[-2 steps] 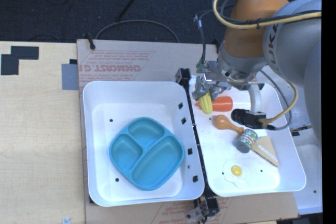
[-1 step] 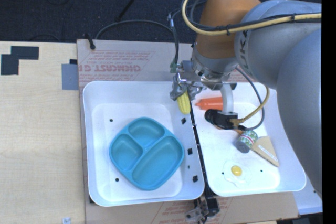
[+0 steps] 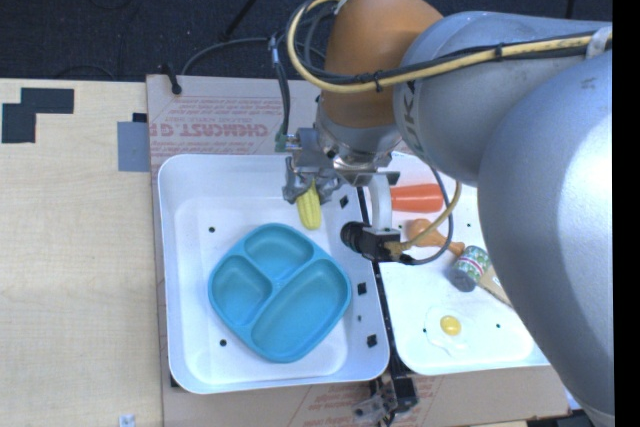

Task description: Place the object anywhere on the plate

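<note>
- The arm (image 3: 480,115) reaches in over the two white bins, its orange band bulking above the wrist.
- The gripper (image 3: 308,200) hangs over the left bin (image 3: 185,215), just beyond the far edge of the blue plate (image 3: 280,290).
- A yellow corn cob (image 3: 309,208) sits between the fingers, tilted, its lower end pointing down toward the plate; the jaws pinch it.
- The cob is above the bin floor, just short of the plate's far rim, not resting on the plate.
- The plate, split into three compartments, lies in the middle of the left bin, turned at an angle.
- Right of the plate, in the right bin (image 3: 500,345), lie a fried egg (image 3: 449,326), an orange carrot (image 3: 416,197) and an ice-cream cone (image 3: 476,272).
- The egg is nearest the plate's right side; the carrot lies farther back, partly under the arm.
- A yellow cable (image 3: 340,75) loops around the band above the plate.
</note>
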You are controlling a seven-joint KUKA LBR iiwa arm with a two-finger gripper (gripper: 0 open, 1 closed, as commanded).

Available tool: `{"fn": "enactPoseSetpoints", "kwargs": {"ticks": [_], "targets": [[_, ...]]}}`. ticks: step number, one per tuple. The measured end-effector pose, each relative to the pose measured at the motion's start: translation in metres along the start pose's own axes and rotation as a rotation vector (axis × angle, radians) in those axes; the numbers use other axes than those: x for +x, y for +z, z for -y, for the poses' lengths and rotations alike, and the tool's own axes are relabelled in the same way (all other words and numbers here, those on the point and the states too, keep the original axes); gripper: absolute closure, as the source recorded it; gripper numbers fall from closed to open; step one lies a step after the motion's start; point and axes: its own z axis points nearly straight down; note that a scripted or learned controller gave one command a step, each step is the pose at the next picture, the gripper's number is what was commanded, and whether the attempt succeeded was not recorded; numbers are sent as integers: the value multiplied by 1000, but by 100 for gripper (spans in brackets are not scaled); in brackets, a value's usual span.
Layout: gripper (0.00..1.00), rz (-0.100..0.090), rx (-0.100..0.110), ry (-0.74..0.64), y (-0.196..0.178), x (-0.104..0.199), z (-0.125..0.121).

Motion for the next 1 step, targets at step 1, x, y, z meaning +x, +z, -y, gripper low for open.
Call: {"fn": "enactPoseSetpoints", "kwargs": {"ticks": [1], "targets": [[0, 0, -1, 1, -1, 0, 0]]}}
